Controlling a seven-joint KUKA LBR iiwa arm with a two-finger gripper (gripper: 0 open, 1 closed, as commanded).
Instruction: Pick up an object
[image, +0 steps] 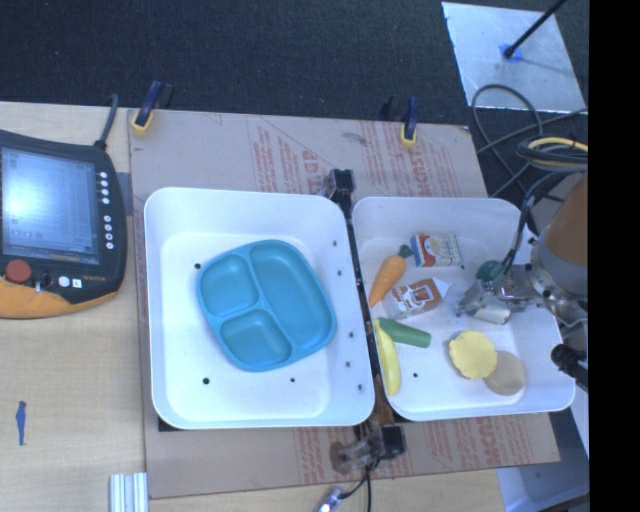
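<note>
The task names no particular object, so the candidates are the small things scattered in the right bin (540, 405). They lie loose and mostly apart, which suits a grab from above: a carrot (386, 279) slants near the bin's left wall, a green piece (405, 333) lies below it, and a banana (387, 360) runs along the same wall, its upper end touching or nearly touching the green piece. Two small printed packets sit in the middle, one (435, 248) toward the far wall and one (417, 296) just below it. A yellow disc (472, 354) and a pale round thing (505, 373) rest close together near the front right corner.

The gripper (484, 299) is low inside this bin, right of the lower packet and above the yellow disc, reaching in from the right. It looks placed for a try in that open middle patch; nothing shows between its fingers, and whether the jaws are apart or together cannot be told.

The left bin (170, 390) holds a blue divided plate (265, 304), lying flat and turned a little. A screen unit (55, 225) sits on the bench to the far left, well clear of the work
</note>
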